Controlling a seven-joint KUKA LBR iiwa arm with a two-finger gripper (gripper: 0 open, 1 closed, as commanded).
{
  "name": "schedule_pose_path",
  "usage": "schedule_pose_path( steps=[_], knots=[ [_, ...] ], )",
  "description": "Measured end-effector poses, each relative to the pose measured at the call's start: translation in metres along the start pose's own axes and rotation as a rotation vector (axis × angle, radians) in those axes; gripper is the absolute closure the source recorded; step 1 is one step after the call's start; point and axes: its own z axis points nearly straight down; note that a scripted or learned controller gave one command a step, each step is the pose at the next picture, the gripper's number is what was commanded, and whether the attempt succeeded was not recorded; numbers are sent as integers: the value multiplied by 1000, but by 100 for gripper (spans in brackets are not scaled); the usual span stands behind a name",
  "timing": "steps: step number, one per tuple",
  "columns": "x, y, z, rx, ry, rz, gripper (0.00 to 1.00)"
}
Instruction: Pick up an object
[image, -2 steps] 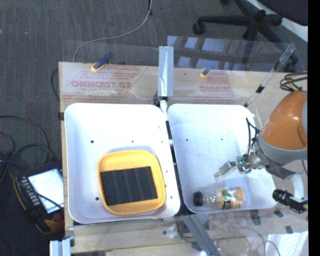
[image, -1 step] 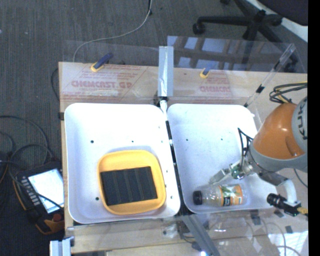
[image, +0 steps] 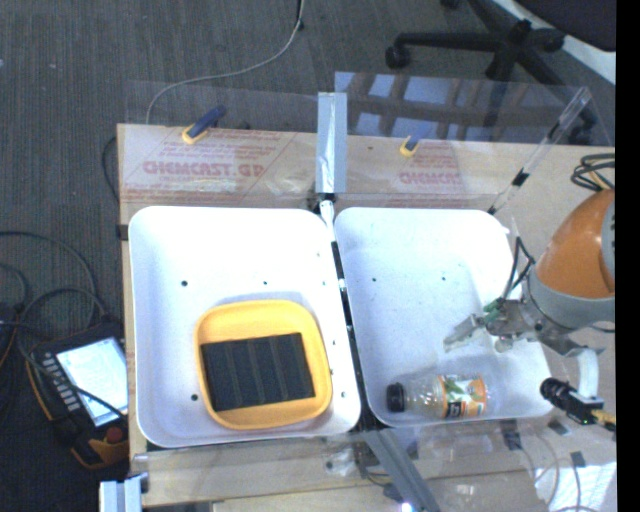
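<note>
A small bottle (image: 447, 396) lies on its side near the front wall of the right bin (image: 420, 260). Its black cap points left and its label is orange and green. A yellow tray-shaped object (image: 263, 363) with a dark ribbed inset lies in the front half of the left bin (image: 180, 250). My gripper (image: 472, 328) hangs over the right side of the right bin, a little behind the bottle and apart from it. It points left. Nothing shows in its grasp.
The grey arm with its orange band (image: 580, 250) comes in over the right bin's right rim. A divider ridge (image: 340, 290) separates the bins. A transparent sheet with clamps (image: 203, 123) stands behind them. On the floor at left lie cables and a tablet (image: 85, 375).
</note>
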Motion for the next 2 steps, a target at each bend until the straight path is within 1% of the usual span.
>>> schedule_pose_path(
  steps=[1,2],
  knots=[
    [1,1,-102,-1,-2,201,0],
    [20,-17,-44,2,2,128,0]
  ],
)
